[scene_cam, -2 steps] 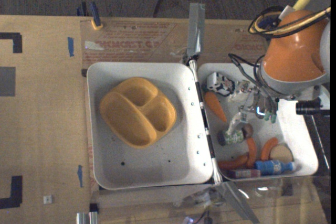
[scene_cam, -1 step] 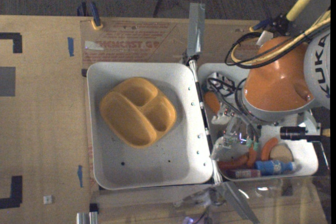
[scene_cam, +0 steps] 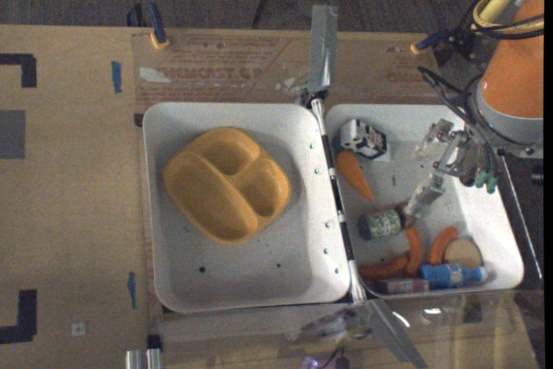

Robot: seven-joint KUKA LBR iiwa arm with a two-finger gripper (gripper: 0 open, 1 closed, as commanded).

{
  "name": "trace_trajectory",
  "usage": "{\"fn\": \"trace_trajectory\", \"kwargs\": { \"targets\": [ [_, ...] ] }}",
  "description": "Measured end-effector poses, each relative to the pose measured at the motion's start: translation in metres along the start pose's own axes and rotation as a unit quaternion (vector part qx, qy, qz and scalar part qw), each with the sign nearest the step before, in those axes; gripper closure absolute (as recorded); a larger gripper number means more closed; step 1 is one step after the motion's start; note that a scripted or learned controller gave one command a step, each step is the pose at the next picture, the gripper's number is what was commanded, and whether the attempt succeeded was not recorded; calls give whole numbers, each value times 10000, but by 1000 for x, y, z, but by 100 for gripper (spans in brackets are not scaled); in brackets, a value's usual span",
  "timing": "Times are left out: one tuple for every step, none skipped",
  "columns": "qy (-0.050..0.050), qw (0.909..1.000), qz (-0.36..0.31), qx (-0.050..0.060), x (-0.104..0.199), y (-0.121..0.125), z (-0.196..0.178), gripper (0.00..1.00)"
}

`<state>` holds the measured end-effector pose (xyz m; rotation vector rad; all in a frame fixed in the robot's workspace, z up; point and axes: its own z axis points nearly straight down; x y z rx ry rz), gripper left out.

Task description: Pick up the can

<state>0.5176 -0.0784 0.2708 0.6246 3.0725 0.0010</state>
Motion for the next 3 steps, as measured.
{"fn": "trace_trajectory", "kwargs": {
  "targets": [
    [16, 9998, -206, -2, -14, 78, 81, 0],
    [26, 9940, -1092, -3, 51, 92, 86, 0],
    [-9, 9901, -1406, -8, -42, 97, 54, 0]
  ]
}}
